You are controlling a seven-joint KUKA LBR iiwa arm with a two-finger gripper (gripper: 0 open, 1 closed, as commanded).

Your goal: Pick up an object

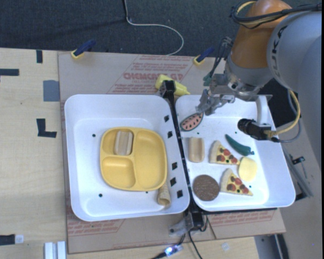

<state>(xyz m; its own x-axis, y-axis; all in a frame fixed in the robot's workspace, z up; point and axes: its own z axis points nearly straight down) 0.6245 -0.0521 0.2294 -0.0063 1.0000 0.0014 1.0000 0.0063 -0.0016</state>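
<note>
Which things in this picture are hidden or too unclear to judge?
- Claw, camera view: small and dark, so open or shut cannot be told.
- Watermelon slice: at the claw's tip; gripped or only touched is unclear.
- Beige piece in the left bin: partly under the yellow plate, identity unclear.

Robotics lab bench for pick-up trials

A grey and orange robot arm (281,42) reaches over two white bins (75,144) of toy food, set on clamped cardboard (146,74), with black tape marks (5,77) on the bench and trailing cables (151,23).
</note>
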